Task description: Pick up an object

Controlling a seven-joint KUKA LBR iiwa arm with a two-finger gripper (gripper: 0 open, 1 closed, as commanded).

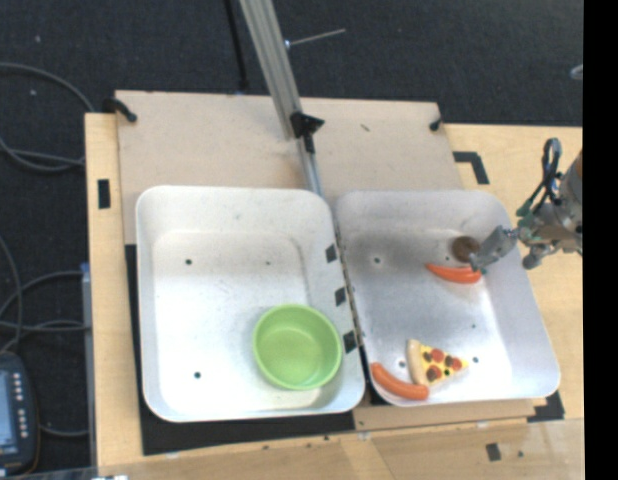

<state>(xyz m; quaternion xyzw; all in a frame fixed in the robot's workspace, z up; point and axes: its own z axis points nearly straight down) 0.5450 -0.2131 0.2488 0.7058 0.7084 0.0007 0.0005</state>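
Reaching in from the right, the gripper (508, 248) hangs over the right edge of the right bin (509, 368), its two grey fingers (494, 245) spread apart with nothing between them. One fingertip comes down just beside, perhaps touching, the right end of an orange chili (452, 272) that lies on the bin floor. A small brown lump (465, 245) sits just above the chili, close to the same finger; what it is cannot be told. Nearer the front rim of this bin lie a pizza slice (432, 362) and, just to its left, a sausage (398, 382), both well apart from the gripper. The left bin (189, 268) holds a green bowl (296, 345), upright near its front right corner.
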